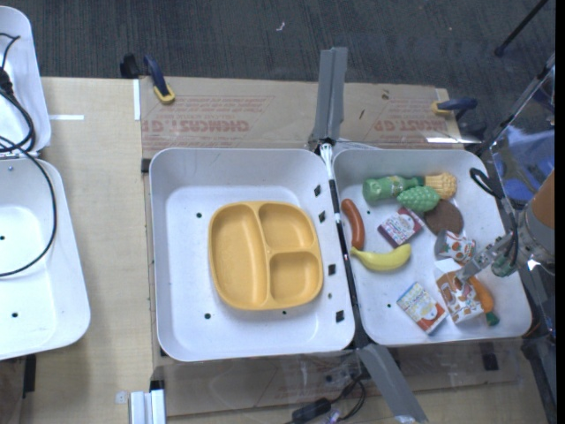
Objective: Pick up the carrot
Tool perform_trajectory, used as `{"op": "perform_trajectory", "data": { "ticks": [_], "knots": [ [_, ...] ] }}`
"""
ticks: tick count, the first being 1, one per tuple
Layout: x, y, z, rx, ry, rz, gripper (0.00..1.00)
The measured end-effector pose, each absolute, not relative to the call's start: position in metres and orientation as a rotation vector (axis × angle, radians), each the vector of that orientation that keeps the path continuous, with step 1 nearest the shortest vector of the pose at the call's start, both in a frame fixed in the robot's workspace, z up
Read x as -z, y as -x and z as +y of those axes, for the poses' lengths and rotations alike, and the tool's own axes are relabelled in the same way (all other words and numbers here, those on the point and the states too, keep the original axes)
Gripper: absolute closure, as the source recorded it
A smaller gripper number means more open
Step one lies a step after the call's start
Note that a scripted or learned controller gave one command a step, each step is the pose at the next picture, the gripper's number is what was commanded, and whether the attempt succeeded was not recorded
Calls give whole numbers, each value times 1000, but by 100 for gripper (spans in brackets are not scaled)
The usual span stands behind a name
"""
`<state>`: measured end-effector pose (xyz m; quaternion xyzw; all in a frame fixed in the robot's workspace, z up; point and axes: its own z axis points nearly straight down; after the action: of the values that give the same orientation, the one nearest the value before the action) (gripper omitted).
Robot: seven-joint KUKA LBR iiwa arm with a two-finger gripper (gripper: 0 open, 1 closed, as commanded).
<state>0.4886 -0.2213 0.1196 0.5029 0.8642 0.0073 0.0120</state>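
Orange carrot (pixel 483 299) lies just below the hand (pixel 475 263), beside a snack packet (pixel 458 297). Whether the hand is apart or together I cannot tell. Best descend squarely over the carrot, avoiding the packet.

We take this for a robotics lab or test cell, not a home or kitchen. At the centre of the frame two shallow white bins (pixel 168 237) sit side by side on a bench covered with flattened printed cardboard (pixel 229 111), held down by blue and yellow clamps (pixel 159 82) near the upper edge. Dark grey carpet (pixel 265 16) runs across the top of the frame. At the far left we see white moulded equipment (pixel 35 263) with black cables (pixel 26 148) looping over it. The right bin holds plastic toy food (pixel 415 237), and the left one a yellow divided tray (pixel 265 254).
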Motion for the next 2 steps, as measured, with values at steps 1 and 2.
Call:
{"op": "perform_trajectory", "data": {
  "ticks": [1, 2],
  "knots": [
    [-119, -488, -222, -21, -1570, 2694, 0],
    [-105, -487, -220, -19, -1585, 2690, 0]
  ]
}}
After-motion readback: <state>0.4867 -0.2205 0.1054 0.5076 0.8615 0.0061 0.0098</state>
